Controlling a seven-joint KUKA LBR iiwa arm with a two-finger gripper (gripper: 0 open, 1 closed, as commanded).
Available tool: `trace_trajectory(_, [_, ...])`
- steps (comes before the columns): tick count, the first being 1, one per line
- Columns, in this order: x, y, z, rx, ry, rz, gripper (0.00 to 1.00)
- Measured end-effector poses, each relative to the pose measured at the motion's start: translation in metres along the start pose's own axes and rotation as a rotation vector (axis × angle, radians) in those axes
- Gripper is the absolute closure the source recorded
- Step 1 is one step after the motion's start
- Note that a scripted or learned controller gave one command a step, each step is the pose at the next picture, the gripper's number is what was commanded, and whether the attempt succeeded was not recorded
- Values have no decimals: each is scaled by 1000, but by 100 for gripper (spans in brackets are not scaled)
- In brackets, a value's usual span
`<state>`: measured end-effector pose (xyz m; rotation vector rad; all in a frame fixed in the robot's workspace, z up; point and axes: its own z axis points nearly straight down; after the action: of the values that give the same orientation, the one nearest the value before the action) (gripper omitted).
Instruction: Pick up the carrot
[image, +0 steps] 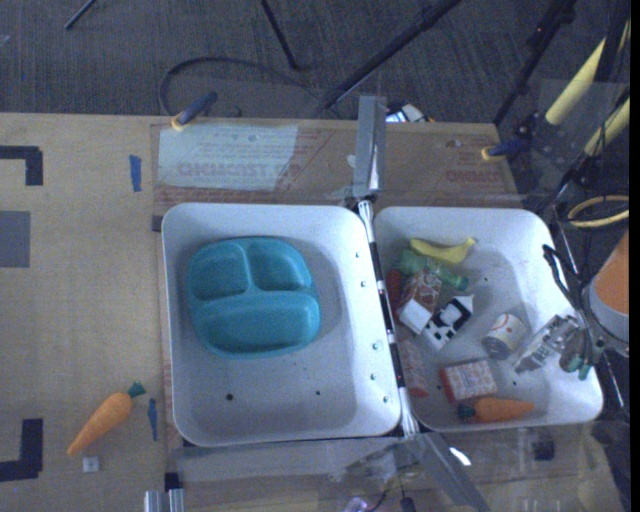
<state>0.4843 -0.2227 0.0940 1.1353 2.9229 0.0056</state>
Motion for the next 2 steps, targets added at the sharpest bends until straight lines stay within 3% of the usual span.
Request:
trace_trajectory(1, [26, 101, -106, 5, 6, -33, 100])
trace_trajectory(2, [26, 101, -106, 6, 6, -31, 0])
